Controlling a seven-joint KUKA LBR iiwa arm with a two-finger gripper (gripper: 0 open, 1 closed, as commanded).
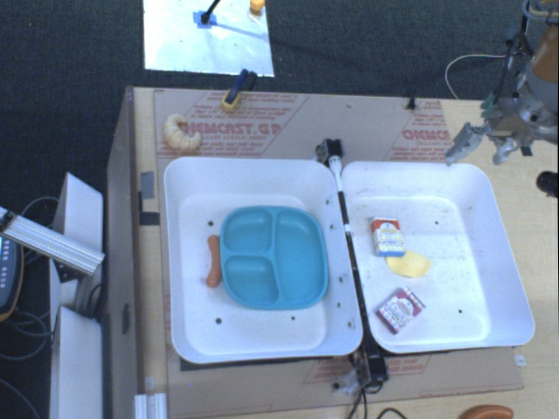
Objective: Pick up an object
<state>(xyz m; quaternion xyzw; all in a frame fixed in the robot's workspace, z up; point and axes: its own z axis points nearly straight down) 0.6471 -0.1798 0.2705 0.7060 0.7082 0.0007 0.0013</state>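
The right bin holds a small red-and-white carton, a yellow piece just below it, and a maroon packet near the front. In the left bin lie a blue divided plate and an orange sausage beside its left edge. My gripper hangs over the back right corner of the right bin, well away from the objects. It is open, its two fingers spread with nothing between them.
A pale croissant-shaped item and a yellow-and-blue tool rest on the cardboard behind the left bin. A white sheet lies on the floor beyond. A black clamp sits where the bins meet.
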